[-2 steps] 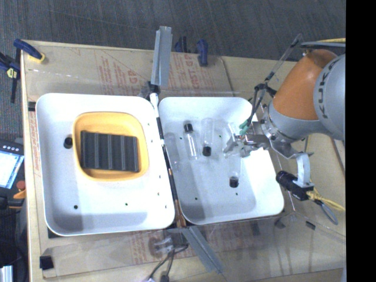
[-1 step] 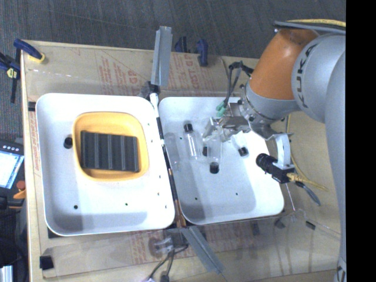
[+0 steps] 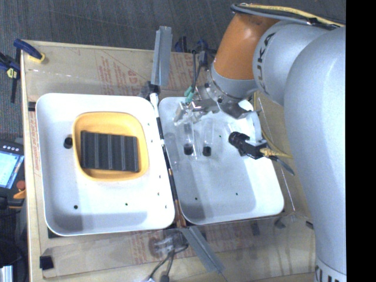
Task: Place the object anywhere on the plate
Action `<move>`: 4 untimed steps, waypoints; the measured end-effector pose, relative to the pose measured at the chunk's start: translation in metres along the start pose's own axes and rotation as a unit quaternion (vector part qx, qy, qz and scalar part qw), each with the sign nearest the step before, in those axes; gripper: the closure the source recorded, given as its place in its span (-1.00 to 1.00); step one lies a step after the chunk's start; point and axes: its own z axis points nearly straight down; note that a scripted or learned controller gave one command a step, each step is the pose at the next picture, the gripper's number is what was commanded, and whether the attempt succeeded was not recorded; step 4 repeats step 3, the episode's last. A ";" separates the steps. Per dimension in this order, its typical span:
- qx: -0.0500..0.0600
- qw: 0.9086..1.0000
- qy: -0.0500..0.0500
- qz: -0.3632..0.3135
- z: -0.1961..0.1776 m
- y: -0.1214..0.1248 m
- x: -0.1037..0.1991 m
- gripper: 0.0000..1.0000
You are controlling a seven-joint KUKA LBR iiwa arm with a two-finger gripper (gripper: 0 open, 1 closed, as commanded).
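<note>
1. The object (image 3: 110,151), a dark ribbed slab, lies flat on the yellow plate (image 3: 109,121). It covers most of the plate's middle, with the yellow rim showing all round it.
2. The plate sits in the left bin (image 3: 59,213), towards that bin's far side. A small dark spot (image 3: 68,141) lies on the bin floor just beside the plate's left edge; I cannot tell what it is.
3. The end effector (image 3: 197,150) hangs over the far part of the right bin (image 3: 235,207), well apart from the plate. Its two dark-tipped fingers (image 3: 188,150) are spread with nothing between them.
4. The raised walls where the two bins meet lie between the end effector and the plate.
5. The arm (image 3: 305,98) covers the right bin's far right corner, orange band (image 3: 241,40) uppermost. A black fitting (image 3: 238,140) sticks out beside the wrist.
6. A grey metal bar (image 3: 161,54) stands at the surface's far edge, above the gap between the bins.
7. A blue clamp (image 3: 28,49) grips the surface's far left corner.
8. A small lit screen (image 3: 8,168) sits off the surface's left edge.
9. Part of the letters "KUKA" shows on the arm's casing. Red print runs across the surface (image 3: 94,69), too small to read.
</note>
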 end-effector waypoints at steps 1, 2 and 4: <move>0.001 0.989 0.000 -0.149 0.022 0.017 0.055 1.00; 0.000 0.977 -0.001 -0.214 -0.043 -0.031 0.082 1.00; 0.000 0.977 -0.001 -0.214 -0.043 -0.031 0.082 -1.00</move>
